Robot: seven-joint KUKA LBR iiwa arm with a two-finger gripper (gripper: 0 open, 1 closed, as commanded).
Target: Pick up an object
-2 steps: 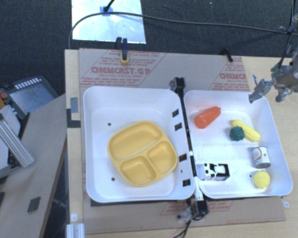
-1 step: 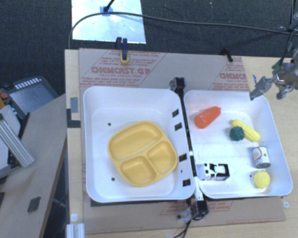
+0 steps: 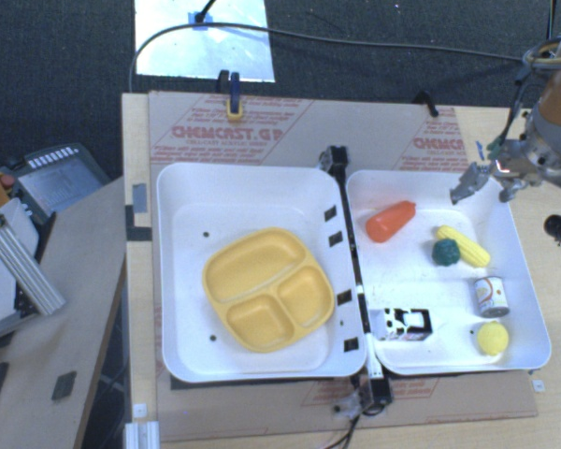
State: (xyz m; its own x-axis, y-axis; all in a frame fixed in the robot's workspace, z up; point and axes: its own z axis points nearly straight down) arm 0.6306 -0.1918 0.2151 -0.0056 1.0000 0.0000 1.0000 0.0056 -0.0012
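Left bin [image 3: 178, 204]: held one yellow tray [image 3: 266, 288] with three compartments, lying left of the divider [image 3: 348, 251].

Right bin [image 3: 524, 344], items listed by place from the divider: cow [image 3: 407, 323] just right of its near end; carrot [image 3: 391, 221] right of its middle; green ball [image 3: 445, 252] further right, touching the corn [image 3: 463, 246]; can [image 3: 490, 296] and lemon [image 3: 492, 338] furthest right.

Gripper [image 3: 486, 181]: hung over the right bin's far right corner, well right of the divider, fingers spread, holding nothing.
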